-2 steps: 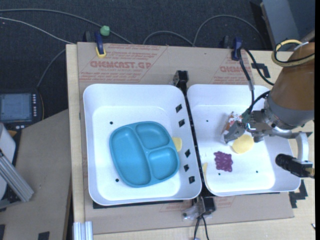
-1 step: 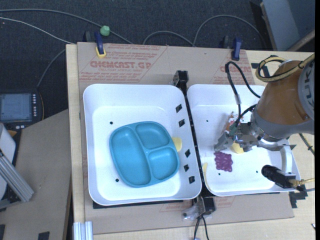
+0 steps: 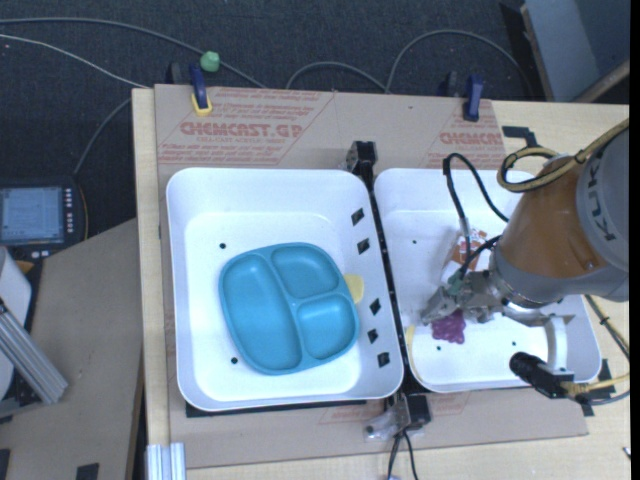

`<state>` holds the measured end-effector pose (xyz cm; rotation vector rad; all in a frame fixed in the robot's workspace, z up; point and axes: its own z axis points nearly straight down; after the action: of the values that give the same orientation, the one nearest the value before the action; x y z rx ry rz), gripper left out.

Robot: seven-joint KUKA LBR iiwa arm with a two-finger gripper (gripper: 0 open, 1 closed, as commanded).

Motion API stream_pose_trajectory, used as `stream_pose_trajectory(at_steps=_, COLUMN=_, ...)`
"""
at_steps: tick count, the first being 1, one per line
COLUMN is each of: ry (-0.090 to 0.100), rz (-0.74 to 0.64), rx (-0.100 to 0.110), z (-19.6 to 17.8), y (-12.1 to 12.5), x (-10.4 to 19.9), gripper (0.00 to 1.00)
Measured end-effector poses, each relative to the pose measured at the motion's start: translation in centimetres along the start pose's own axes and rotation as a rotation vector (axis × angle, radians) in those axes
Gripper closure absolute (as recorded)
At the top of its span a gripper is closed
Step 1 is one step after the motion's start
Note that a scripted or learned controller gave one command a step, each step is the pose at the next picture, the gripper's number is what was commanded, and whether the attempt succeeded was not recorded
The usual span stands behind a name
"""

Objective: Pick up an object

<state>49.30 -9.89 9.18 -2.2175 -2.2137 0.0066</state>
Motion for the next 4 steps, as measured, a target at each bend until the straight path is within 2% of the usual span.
stream_pose_trajectory(at_steps=1, ry=-0.001, rz=0.000, rx=-0.008, z=-1.4, y=0.2, x=0.1, gripper=1.00)
stream_pose_trajectory(at_steps=3, ry=-0.003, rz=-0.003, rx=-0.014, z=-11.1, y=0.3, x=-0.4, gripper=1.00)
stream_pose_trajectory(at_steps=4, ry=-0.001, rz=-0.009, rx=-0.013, z=-12.0, y=3.8, x=5.0, gripper=1.00)
